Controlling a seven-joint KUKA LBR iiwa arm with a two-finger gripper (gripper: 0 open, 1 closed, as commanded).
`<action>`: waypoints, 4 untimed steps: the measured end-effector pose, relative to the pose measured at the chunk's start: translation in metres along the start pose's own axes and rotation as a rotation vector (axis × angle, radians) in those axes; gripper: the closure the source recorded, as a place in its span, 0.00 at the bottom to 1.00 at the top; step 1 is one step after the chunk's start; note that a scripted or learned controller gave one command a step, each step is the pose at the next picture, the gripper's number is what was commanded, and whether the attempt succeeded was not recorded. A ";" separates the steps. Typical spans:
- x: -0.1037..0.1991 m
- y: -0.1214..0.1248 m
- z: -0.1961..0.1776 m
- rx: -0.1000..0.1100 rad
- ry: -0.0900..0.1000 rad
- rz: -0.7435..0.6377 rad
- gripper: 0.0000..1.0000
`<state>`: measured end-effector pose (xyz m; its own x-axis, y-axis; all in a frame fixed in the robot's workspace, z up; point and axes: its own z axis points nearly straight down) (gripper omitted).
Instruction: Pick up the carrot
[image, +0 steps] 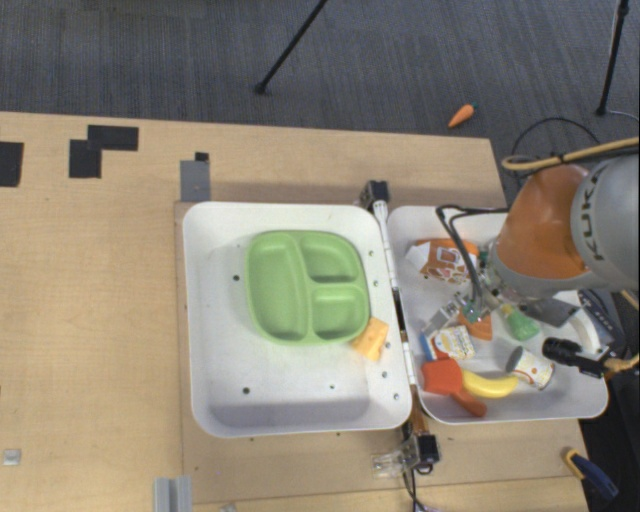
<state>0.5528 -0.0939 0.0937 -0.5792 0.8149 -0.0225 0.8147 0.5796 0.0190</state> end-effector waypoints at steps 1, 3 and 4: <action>-0.020 0.008 -0.014 0.015 0.020 -0.100 0.00; 0.030 -0.026 -0.002 -0.009 -0.008 -0.577 0.00; 0.006 0.021 -0.092 0.005 0.023 -0.804 0.00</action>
<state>0.5639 -0.0756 0.1856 -0.9889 0.1483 -0.0070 0.1483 0.9889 0.0012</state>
